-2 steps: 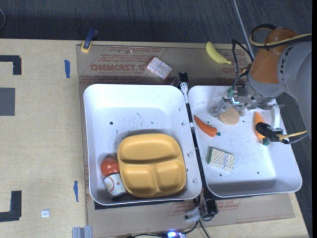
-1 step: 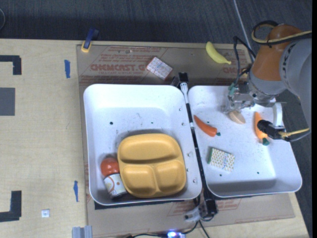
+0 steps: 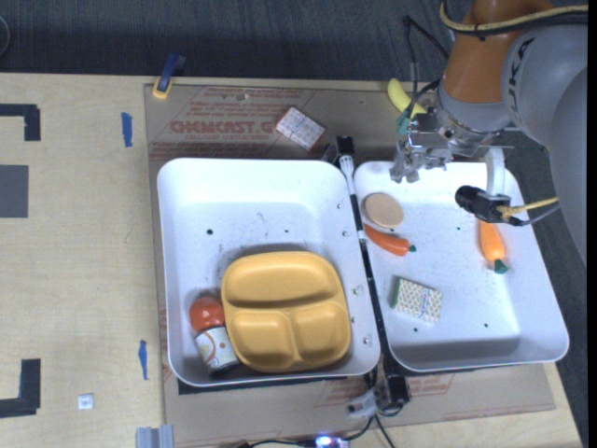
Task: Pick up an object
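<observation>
The jaws point(image 3: 408, 169) hung at the right bin's point(image 3: 522, 339) far rim; whether apart or together, I could not tell. Just below them lay a tan disc point(image 3: 382, 210) and carrot point(image 3: 387, 242); descending there risked striking the rim.

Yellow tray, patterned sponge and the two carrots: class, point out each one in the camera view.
yellow tray point(image 3: 284, 308), camera view, centre of its divided top.
patterned sponge point(image 3: 416, 300), camera view, middle of its dotted face.
left carrot point(image 3: 386, 242), camera view, orange body.
right carrot point(image 3: 492, 242), camera view, orange body.
</observation>
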You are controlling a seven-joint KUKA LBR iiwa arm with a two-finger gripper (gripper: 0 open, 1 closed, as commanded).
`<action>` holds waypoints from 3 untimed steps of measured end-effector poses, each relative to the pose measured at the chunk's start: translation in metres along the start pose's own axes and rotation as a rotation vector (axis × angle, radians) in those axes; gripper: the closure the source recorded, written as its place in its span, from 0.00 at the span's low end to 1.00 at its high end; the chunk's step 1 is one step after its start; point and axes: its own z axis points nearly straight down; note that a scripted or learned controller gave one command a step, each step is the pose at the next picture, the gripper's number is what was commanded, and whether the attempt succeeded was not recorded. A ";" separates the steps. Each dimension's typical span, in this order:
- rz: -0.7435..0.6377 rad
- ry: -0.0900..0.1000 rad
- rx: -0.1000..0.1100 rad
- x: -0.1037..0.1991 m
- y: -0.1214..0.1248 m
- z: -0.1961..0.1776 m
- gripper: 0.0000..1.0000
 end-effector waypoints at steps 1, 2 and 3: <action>0.000 -0.001 0.001 -0.001 0.000 0.000 0.00; 0.004 -0.001 0.003 -0.053 -0.094 0.031 0.00; 0.002 -0.001 -0.003 -0.066 -0.141 0.099 0.00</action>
